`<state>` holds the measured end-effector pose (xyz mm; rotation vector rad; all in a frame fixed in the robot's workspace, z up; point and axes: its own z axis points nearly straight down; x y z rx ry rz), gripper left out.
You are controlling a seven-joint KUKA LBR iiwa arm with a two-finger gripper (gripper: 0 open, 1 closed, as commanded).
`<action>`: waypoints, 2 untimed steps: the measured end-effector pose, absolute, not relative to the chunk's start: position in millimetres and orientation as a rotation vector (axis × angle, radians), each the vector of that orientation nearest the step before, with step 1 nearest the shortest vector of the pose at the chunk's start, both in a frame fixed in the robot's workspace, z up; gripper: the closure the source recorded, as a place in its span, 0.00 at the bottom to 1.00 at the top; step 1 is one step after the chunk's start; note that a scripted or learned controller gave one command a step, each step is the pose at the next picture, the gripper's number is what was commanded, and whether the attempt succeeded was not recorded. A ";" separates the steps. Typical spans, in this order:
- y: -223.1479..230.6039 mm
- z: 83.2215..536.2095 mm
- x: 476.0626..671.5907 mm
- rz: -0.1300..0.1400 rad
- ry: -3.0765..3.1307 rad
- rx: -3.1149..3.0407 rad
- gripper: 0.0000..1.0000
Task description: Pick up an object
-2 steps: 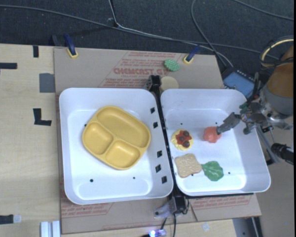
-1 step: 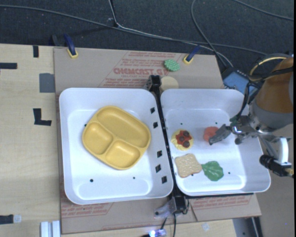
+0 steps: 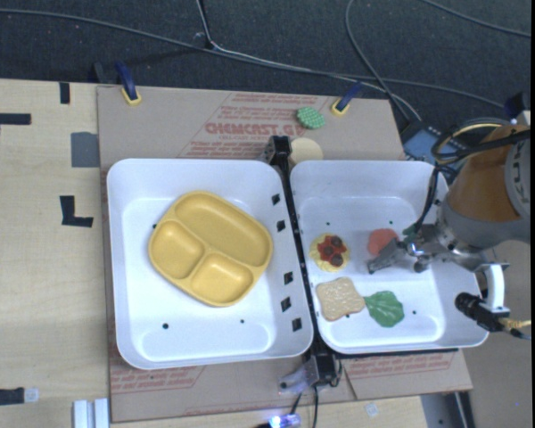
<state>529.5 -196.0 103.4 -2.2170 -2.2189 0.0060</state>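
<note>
In the right bin (image 3: 366, 178) lie a round pizza-like piece with red toppings (image 3: 330, 251), a tan slice of toast (image 3: 340, 298), a green leafy piece (image 3: 385, 308) and a small red-orange piece (image 3: 382, 238). My gripper (image 3: 381, 260) reaches in from the right and sits low in the bin, just below the red-orange piece and above the green one. Its dark fingers point left toward the pizza piece. I see nothing between them.
The left bin (image 3: 134, 185) holds a yellow divided plate (image 3: 210, 247). A black divider (image 3: 290, 239) runs between the bins. A green scrap (image 3: 309, 117) and a tan disc (image 3: 307, 148) lie on the cardboard behind. Cables cross the dark floor at the back.
</note>
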 end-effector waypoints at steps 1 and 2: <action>-195.4 115.6 531.3 0.001 -2.222 -2.218 1.00; -191.1 176.1 539.0 -0.004 -2.228 -2.222 1.00</action>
